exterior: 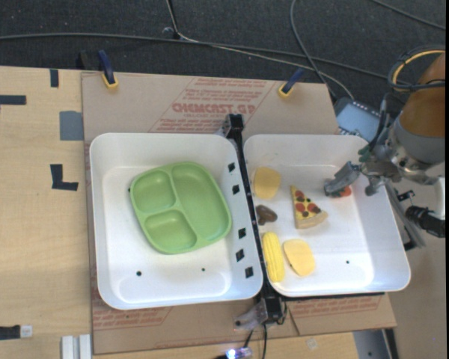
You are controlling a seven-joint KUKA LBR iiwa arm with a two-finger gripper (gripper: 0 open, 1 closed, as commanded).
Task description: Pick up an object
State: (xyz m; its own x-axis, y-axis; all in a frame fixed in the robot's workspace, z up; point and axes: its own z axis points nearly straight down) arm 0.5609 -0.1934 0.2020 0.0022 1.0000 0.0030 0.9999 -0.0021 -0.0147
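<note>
The right bin (374,268) holds several toy foods. A pizza slice (307,208) lies near its middle, with a pale yellow wedge (267,183) and a small brown piece (266,215) to its left. A corn cob (272,256) and a yellow oval piece (300,257) lie toward the front. My gripper (355,185) hangs low over the bin's right part, open, its fingers spread apart. A small red object (346,192) sits on the bin floor right by the left finger (337,185), not clamped.
A green divided plate (181,206) lies in the left bin (112,275). A black divider strip (241,200) runs between the bins. Cables cross the dark floor behind the bench, and a blue box (357,118) sits by the right bin's far corner.
</note>
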